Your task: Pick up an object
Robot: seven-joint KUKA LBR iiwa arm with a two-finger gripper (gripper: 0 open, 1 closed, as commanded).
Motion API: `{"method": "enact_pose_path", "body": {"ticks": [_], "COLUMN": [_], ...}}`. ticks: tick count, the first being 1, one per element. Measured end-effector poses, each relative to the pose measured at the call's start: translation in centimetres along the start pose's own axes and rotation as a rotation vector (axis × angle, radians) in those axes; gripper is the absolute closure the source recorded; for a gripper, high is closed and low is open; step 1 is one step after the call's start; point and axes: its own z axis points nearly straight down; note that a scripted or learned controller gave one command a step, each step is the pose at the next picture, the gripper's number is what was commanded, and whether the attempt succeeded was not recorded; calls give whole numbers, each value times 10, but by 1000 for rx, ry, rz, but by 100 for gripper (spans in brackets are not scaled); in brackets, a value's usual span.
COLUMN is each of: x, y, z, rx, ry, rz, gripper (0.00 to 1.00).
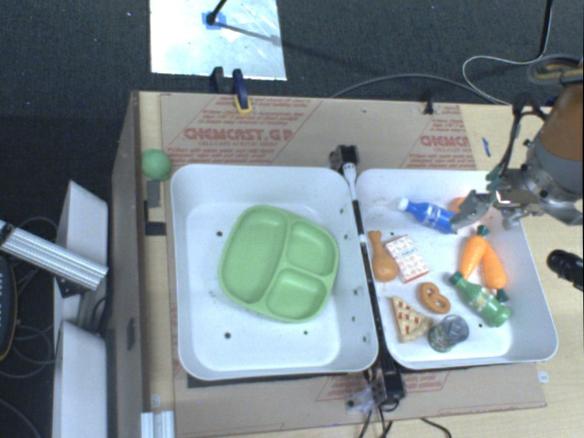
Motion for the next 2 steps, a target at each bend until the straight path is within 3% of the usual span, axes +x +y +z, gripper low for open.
{"method": "enact_pose_path", "body": {"ticks": [1, 2], "x": [-22, -59], "y": [64, 100], "z": [127, 171], "rx": [4, 1], "ry": [0, -1], "rz": [0, 2], "gripper": [0, 0]}}
